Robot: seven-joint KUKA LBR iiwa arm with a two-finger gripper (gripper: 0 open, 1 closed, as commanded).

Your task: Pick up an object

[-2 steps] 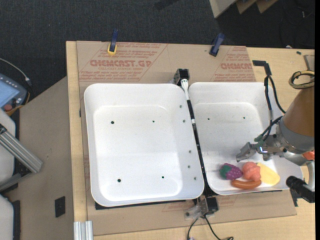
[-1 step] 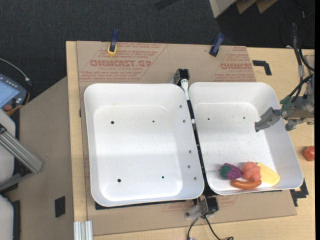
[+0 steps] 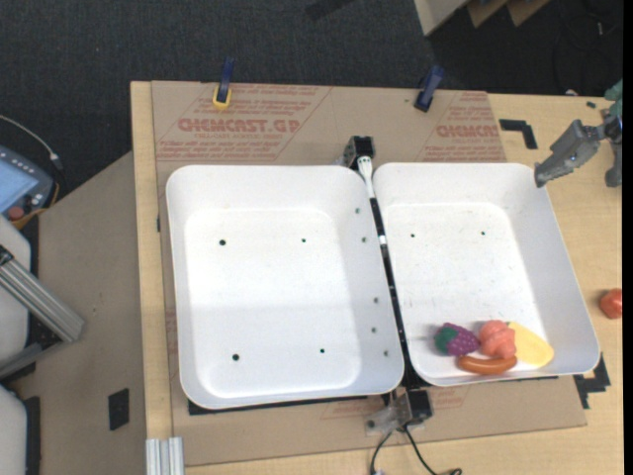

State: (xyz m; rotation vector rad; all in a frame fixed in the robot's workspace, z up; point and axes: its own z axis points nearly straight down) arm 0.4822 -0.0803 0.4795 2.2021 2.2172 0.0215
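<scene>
Several small toy foods lie clustered in the near right corner of the right bin (image 3: 465, 216): a purple bunch of grapes (image 3: 457, 339), a red-orange piece (image 3: 497, 338), a yellow piece (image 3: 532, 347) and an orange-red sausage shape (image 3: 486, 364) in front of them. My gripper (image 3: 577, 156) hangs at the view's right edge, above the bench just beyond the far right corner of the right bin. It is well away from the toys and partly cut off by the frame.
The left bin (image 3: 267, 285) sits beside the right one, with a black hinge strip (image 3: 381, 255) between them. A small orange-red object (image 3: 611, 305) lies on the bench to the right of the right bin. Blue clamps (image 3: 226, 82) hold the cardboard at the back.
</scene>
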